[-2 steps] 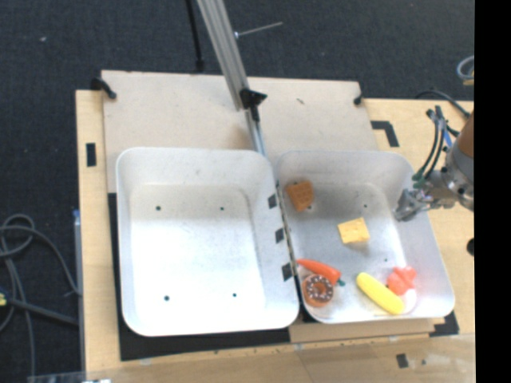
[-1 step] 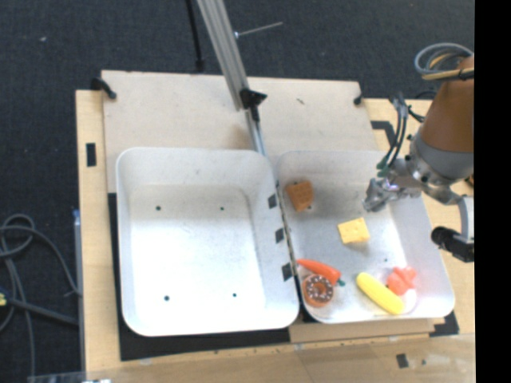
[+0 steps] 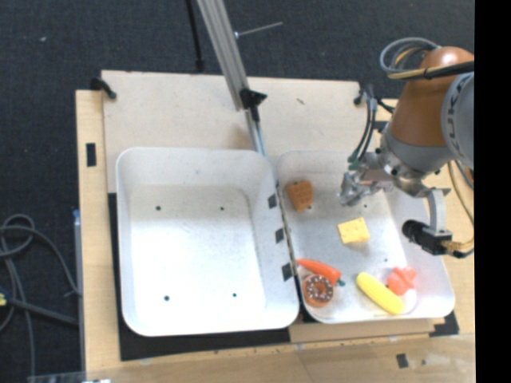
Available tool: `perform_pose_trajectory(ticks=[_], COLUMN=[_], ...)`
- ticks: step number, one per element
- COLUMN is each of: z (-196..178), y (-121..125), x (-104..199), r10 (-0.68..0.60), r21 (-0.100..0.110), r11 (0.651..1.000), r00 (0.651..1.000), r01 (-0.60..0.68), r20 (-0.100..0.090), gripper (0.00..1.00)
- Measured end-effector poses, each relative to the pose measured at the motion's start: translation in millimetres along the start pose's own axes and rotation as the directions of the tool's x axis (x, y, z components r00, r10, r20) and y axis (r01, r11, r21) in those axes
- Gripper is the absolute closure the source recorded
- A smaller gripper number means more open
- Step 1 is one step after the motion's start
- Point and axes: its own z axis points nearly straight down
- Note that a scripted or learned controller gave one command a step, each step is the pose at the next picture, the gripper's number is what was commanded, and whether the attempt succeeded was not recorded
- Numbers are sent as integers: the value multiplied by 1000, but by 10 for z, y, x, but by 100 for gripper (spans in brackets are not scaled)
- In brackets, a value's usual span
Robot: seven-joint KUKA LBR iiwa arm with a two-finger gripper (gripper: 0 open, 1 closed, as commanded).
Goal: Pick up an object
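Note:
The right bin (image 3: 319, 166) holds a brown bread-like piece (image 3: 300, 195), a yellow cheese wedge (image 3: 354, 231), an orange carrot (image 3: 319, 268), a brown ring-shaped donut (image 3: 318, 290), a yellow banana (image 3: 379, 293) and a small red-orange item (image 3: 402, 279). My gripper (image 3: 352, 190) hangs over the upper right part of this bin, above and slightly right of the cheese wedge and to the right of the bread piece. Nothing is visible between its tips.
The left bin (image 3: 128, 214) sits beside the right one. A slanted metal post (image 3: 227, 50) rises behind the bins, ending near their shared corner. Cables (image 3: 24, 246) lie on the floor at left. The wooden bench (image 3: 319, 102) extends behind the bins.

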Motion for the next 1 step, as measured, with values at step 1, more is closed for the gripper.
perform_pose_trajectory(ticks=[1], z=[-152], y=[175], x=[521], r10=[-2], r21=[1], r11=[1000], r00=[1000], r01=[2], r20=[-2], gripper=[100])
